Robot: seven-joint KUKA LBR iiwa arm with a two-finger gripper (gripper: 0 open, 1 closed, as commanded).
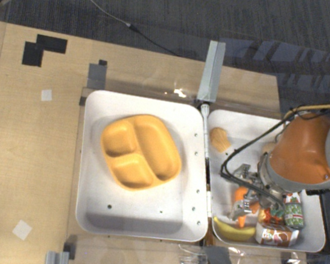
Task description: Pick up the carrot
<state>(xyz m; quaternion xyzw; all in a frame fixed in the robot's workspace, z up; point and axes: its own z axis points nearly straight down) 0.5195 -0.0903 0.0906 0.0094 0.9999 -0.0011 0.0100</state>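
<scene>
The carrot (pixel 241 194) is a small orange piece lying in the right bin (pixel 233 123), partly covered by the gripper. My gripper (pixel 244 210) hangs low in that bin, right over the carrot and touching or nearly touching it. The orange-banded wrist (pixel 301 150) hides the bin's right half behind it. From this angle I cannot make out whether the carrot is in the gripper's grasp.
A banana (pixel 233 231) lies along the right bin's front wall, just below the gripper. Small cartons (pixel 276 235) sit beside it at the front right, and a tan bread-like item (pixel 219 138) lies at the back left. The left bin (pixel 90 209) holds a yellow divided plate (pixel 141 151).
</scene>
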